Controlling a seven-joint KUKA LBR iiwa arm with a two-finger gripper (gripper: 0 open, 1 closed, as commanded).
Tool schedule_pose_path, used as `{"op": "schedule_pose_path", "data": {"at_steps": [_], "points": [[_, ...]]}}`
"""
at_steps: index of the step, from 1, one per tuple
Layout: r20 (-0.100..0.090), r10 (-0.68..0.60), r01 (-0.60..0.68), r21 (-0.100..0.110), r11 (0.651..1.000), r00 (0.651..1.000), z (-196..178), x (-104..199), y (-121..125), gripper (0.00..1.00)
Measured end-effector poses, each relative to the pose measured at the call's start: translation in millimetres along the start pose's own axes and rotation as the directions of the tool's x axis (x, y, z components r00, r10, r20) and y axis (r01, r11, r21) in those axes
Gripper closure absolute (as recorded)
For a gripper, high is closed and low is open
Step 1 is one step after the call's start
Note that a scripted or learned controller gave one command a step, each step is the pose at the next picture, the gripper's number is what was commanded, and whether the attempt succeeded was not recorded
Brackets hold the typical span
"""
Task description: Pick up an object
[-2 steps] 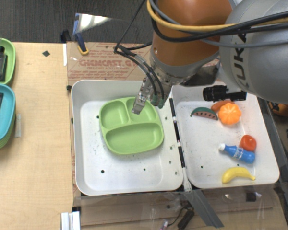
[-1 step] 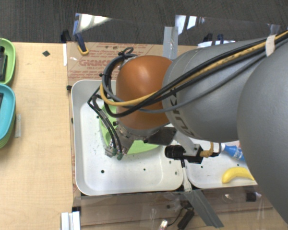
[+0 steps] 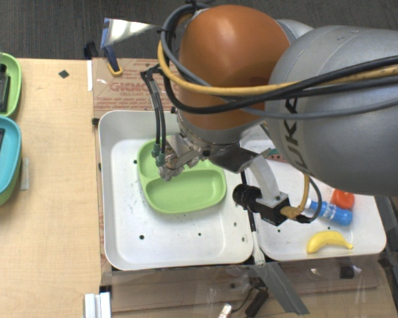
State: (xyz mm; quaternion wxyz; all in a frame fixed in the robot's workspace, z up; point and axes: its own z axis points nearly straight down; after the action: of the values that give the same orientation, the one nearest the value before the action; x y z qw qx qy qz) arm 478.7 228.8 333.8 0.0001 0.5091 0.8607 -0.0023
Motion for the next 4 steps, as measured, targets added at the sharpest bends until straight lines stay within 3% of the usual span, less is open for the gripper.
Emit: {"op": "schedule_pose_path", "data": {"at_steps": [1,2,3,4], "points": [[-0.001,0.24,-0.24,0.004,0.971,0.971,142,-9,-6,1.0],[0.0,0.212,-0.212,0.001,0.977,0.977,0,-14,-7,1.0],[0.003,0.621,-0.621,0.005,0.783,0.783,81,-8,-5,1.0],[0.001,0.429,-0.429,0.001,0.903,0.903,-22,0,0,1.0]]}}
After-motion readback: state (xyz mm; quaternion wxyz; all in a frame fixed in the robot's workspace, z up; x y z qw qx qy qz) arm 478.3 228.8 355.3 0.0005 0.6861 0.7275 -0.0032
